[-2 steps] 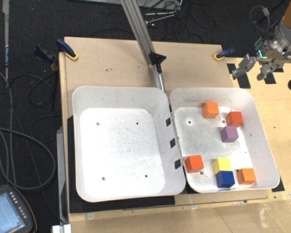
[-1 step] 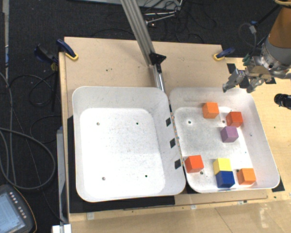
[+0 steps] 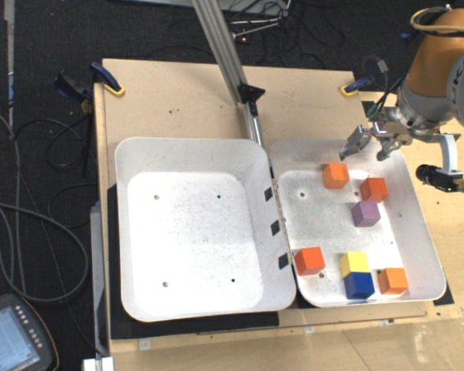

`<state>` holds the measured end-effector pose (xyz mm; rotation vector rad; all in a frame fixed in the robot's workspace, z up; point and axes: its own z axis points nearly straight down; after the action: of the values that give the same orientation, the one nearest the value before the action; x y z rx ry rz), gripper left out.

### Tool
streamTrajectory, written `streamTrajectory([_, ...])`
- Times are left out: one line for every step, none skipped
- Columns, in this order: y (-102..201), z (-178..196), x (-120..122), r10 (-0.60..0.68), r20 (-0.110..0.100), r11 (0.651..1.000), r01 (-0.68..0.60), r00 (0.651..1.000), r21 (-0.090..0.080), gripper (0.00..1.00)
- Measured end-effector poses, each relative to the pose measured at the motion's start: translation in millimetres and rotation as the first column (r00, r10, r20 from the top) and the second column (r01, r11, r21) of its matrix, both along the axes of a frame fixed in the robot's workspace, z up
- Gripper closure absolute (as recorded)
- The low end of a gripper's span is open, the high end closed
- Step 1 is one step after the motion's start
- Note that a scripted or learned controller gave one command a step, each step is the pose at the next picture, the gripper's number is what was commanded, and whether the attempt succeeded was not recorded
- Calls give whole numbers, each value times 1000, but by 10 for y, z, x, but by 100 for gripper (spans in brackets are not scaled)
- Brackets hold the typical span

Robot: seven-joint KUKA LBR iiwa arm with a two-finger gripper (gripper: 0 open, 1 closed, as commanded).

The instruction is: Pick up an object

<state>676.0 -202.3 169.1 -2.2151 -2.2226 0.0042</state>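
Note:
My gripper (image 3: 369,145) hangs open over the far rim of the right bin (image 3: 417,211), its two fingers spread with nothing between them. Just below and left of it lies an orange cube (image 3: 336,175). A red-orange cube (image 3: 373,189) and a purple cube (image 3: 365,213) sit further toward the bin's middle. Near the front of the bin are another orange cube (image 3: 309,260), a yellow cube (image 3: 354,263) touching a blue cube (image 3: 359,285), and an orange cube (image 3: 393,280) at the front right.
The left bin (image 3: 131,207) lies beside the right one on the wooden bench (image 3: 294,91). A slanted metal pole (image 3: 224,49) crosses the back, ending near the bins' junction. Blue-yellow clamps (image 3: 108,79) grip the bench's far corners.

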Motion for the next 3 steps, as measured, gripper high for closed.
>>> streamTrajectory([101, -536, -4, -1, 8, 1000, 1, 1000, 1, 0])
streamTrajectory([95, -437, -8, 0, 7, 1000, 0, 1000, -2, 100])
streamTrajectory([81, 206, 29, 0, 13, 1000, 0, 1000, -4, 100])
